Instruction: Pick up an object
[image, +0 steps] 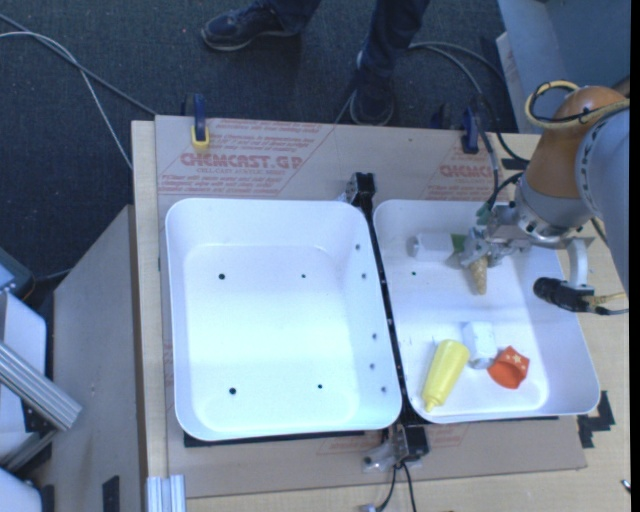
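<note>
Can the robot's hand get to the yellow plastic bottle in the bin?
Probably yes. The yellow plastic bottle lies uncovered in the right white bin, nothing on top, and the hand is over that same bin.

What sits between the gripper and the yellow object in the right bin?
Nothing visible. The gripper hangs over the upper part of the right bin; the yellow object lies lower down, with bare bin floor between. A small white piece and an orange object lie beside it.

Yellow bottle beside orange piece
</note>
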